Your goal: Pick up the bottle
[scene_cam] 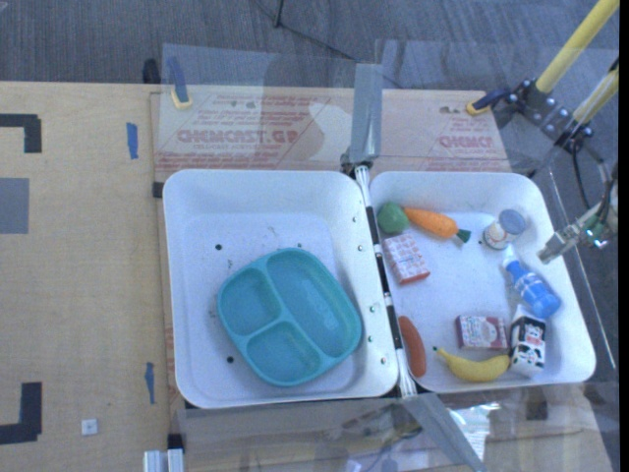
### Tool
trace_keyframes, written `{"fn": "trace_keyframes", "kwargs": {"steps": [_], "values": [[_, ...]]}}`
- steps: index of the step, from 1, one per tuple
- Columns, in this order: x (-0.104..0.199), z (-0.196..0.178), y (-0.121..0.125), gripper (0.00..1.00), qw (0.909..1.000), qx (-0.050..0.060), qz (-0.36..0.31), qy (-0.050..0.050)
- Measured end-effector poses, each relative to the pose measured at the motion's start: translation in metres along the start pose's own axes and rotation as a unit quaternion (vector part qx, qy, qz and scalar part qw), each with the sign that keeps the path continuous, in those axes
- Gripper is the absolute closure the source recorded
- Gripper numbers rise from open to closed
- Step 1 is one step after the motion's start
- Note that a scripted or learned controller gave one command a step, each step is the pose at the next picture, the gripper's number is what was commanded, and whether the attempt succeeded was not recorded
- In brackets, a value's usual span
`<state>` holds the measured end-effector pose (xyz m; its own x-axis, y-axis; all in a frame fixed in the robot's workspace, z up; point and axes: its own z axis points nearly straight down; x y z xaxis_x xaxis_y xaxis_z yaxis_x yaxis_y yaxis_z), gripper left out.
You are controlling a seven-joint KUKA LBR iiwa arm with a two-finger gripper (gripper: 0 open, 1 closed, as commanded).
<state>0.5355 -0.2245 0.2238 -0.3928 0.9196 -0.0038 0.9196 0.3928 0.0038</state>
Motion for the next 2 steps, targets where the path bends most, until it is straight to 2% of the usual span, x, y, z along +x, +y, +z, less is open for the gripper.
{"fn": "trace_keyframes", "kwargs": {"steps": [1,2], "values": [[0.061,-0.02,0.022,1.0,0.9843,0.001,0.176,0.001],[0.037,0.021,-0.045,1.0,0.9665,0.003,0.257,0.002]]}}
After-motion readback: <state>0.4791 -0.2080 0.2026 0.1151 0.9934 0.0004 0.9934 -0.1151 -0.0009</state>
